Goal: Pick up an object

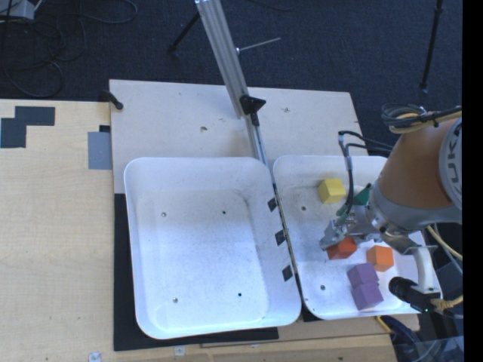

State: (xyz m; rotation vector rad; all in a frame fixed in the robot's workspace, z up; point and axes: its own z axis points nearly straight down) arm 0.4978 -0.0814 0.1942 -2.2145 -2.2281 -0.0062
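Note:
In the right bin (317,296) lie a yellow cube (330,190), a red block (342,249), an orange cube (380,257) and a purple block (365,285). A green piece (363,196) peeks out beside the arm. My gripper (336,236) hangs low over the middle of the right bin, directly at the red block's upper left edge. Its metal fingers touch or nearly touch the red block; the arm's body hides part of them.
The left bin (151,202) lies beside the right one, separated by a divider with black clips (279,236). A slanted aluminium bar (226,59) rises at the back. Cables and the arm's bulk crowd the right side.

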